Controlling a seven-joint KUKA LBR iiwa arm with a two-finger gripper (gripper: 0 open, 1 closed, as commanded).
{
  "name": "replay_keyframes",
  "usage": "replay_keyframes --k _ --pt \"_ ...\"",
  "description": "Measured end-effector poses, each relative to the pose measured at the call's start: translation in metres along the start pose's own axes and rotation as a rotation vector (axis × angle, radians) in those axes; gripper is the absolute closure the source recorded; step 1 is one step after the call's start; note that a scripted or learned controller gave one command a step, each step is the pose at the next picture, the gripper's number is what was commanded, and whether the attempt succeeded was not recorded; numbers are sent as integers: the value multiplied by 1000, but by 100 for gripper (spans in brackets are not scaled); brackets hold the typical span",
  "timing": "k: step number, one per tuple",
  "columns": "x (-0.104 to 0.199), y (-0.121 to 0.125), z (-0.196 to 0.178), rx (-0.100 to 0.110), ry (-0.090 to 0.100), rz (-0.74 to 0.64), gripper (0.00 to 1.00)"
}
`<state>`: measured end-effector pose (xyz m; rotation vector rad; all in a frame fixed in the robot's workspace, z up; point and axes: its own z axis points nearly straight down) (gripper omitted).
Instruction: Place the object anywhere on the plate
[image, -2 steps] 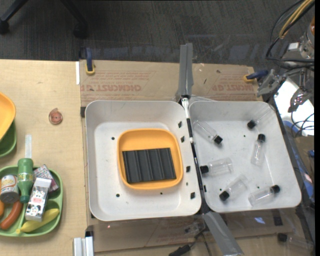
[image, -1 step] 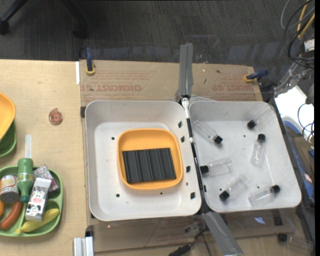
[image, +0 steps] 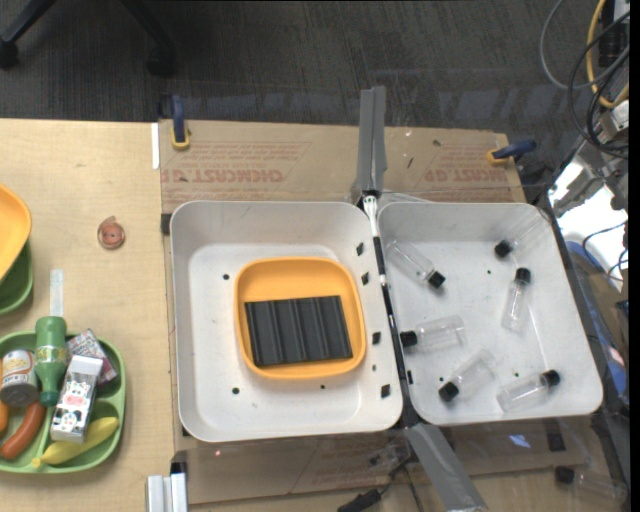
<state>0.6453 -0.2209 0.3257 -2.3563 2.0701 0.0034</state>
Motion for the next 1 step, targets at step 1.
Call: replay_keyframes --k 1 --pt "-8 -1 20 -2 -2 -470 0"
